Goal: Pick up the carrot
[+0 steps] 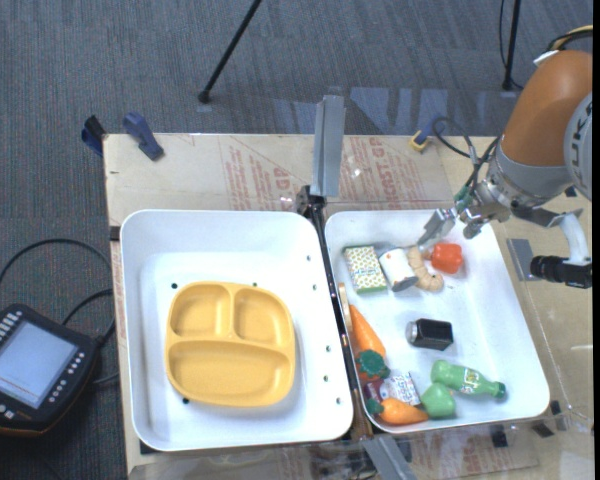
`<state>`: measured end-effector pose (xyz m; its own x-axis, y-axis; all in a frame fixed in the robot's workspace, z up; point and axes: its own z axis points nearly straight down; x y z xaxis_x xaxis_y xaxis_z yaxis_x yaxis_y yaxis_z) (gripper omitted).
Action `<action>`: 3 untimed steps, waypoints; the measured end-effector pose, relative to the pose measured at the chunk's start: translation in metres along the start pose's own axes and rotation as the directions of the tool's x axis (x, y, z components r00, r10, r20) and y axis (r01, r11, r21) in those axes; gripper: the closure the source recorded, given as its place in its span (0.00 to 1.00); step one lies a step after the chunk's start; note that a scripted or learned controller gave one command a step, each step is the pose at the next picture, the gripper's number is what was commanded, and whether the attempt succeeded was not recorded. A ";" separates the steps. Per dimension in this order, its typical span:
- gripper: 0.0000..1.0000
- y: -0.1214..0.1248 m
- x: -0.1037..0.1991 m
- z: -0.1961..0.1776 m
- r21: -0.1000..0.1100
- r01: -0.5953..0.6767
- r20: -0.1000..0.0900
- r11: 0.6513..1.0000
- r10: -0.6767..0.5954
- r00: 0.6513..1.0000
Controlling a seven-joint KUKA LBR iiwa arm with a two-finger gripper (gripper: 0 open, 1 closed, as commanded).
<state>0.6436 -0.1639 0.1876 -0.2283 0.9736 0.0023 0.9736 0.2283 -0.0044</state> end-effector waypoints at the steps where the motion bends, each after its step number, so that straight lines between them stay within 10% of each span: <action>1: 0.00 0.014 0.048 -0.140 -0.016 -0.034 0.005 0.999 0.034 0.999; 2: 0.00 0.010 0.095 -0.036 0.007 0.095 -0.003 0.995 -0.095 0.995; 3: 0.00 0.018 0.102 -0.181 -0.009 -0.162 0.003 0.987 0.162 0.987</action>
<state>0.6388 -0.0603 0.3689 -0.0679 0.9977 -0.0010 0.9977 0.0679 0.0045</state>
